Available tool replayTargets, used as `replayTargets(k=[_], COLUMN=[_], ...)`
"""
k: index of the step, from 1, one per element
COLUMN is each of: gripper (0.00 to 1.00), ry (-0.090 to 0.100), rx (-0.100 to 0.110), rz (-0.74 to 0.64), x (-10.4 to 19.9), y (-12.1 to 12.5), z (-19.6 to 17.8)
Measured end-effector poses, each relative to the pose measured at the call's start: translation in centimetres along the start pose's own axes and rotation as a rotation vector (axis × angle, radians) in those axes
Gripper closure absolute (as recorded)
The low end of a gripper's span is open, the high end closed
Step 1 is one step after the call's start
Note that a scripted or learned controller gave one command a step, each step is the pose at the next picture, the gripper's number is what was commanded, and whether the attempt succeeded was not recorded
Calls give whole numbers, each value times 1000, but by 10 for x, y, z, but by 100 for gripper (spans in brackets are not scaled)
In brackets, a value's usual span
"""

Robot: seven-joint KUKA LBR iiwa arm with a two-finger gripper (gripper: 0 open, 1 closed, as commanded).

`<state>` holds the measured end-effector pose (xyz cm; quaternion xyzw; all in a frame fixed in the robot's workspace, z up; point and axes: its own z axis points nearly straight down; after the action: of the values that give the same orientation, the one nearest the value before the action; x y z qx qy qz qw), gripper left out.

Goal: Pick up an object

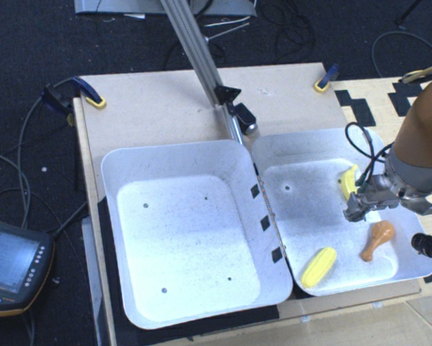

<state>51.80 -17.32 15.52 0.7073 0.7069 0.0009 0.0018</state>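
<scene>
Claw (354,210) low in right bin (294,191), beside yellow piece (347,183)

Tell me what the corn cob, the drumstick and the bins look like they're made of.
Corn cob: probably toy plastic, evenly bright yellow with moulded-looking ridges. Drumstick: likely plastic too, flat orange-brown. Bins, left and right: apparently thin white plastic with a matte, speckled finish and rounded rims.

The grey gripper (354,211) hangs low in the right white bin (298,198), by a yellow banana (347,182), a yellow corn cob (318,266) and an orange chicken leg (377,239).
</scene>
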Motion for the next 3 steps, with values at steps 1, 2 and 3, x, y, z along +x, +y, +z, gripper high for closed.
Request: replayTargets(k=[1,2,3], gripper=[100,100,100], ry=[1,1,2], rx=[0,0,4], rz=[-2,-2,-4], x=[8,16,64], y=[5,2,6], z=[-47,-94,-84])
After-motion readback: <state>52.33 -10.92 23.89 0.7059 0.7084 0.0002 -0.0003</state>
